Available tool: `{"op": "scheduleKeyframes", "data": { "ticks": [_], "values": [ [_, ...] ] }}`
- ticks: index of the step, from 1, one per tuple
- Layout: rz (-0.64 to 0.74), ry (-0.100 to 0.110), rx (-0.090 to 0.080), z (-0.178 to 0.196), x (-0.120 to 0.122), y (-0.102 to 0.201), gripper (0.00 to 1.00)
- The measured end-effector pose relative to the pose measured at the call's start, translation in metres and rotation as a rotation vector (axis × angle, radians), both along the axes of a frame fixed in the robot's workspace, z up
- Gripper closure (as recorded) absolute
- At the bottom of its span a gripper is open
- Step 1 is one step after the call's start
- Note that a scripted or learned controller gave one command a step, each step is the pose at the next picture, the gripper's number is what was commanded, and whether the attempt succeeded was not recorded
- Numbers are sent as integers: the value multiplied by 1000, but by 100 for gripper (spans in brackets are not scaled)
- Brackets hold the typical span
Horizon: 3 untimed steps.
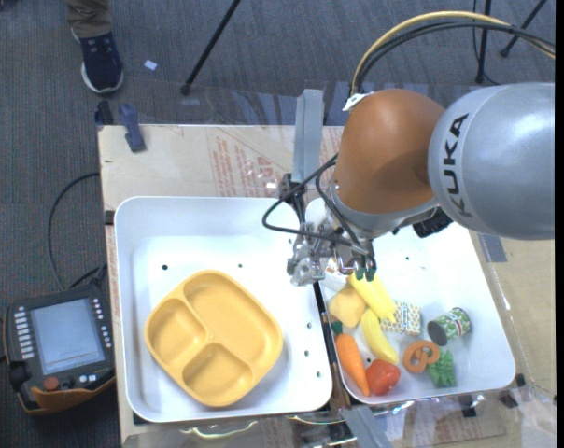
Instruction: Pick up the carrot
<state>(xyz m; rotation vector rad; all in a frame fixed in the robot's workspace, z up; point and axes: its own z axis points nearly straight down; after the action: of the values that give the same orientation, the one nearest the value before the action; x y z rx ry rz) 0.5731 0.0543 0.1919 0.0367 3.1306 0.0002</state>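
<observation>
Since the carrot [351,363] lies wedged at the near-left corner of the right bin [492,297], against the bin wall and touching a red tomato-like piece [383,377] and a yellow banana [378,336], the gripper [310,267] should travel toward the near edge and descend squarely over the orange body, closing across its width, clear of the neighbours. At present the gripper hangs over the divide between the bins, above and apart from the carrot; how wide it stands I cannot tell, and nothing shows in its grasp. Carrot itself: orange, tapered, with a small green top pointing away
</observation>
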Motion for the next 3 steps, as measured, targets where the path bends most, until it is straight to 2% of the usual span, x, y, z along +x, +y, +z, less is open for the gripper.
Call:
{"op": "scheduleKeyframes", "data": {
  "ticks": [1,2,3],
  "values": [
    [181,11,0,-5,-29,-69,100],
    [181,11,0,-5,-29,-69,0],
    [162,12,2,-5,-48,-2,0]
  ]
}}
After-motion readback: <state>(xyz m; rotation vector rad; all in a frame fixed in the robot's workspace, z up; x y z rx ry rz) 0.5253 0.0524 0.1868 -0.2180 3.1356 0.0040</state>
